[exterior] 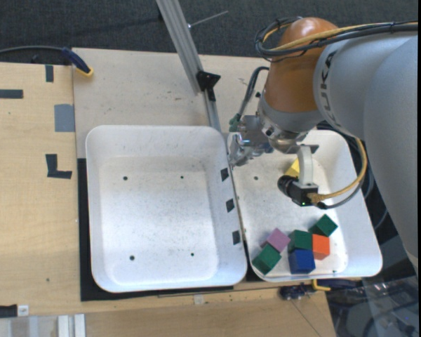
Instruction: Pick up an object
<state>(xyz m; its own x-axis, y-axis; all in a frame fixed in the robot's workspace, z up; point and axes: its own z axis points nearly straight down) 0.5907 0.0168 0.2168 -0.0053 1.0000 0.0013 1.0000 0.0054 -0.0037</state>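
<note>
Overhead, gripper (pixel 238 150) sat at right bin's (pixel 263 202) upper-left corner, beside the wall shared with left bin (pixel 91 142) | grip width: could not tell | purple block (pixel 278 240), green block (pixel 266 258), blue block (pixel 302 260), orange block (pixel 321 246) clustered at bin's lower end, well apart from gripper | yellow block (pixel 292 167) mid-bin, partly hidden

Dark lettering (pixel 325 83) runs along the grey arm (pixel 379 104) beside its orange band; only part of it shows, roughly "UK". Nothing else in the scene carries readable text.
</note>
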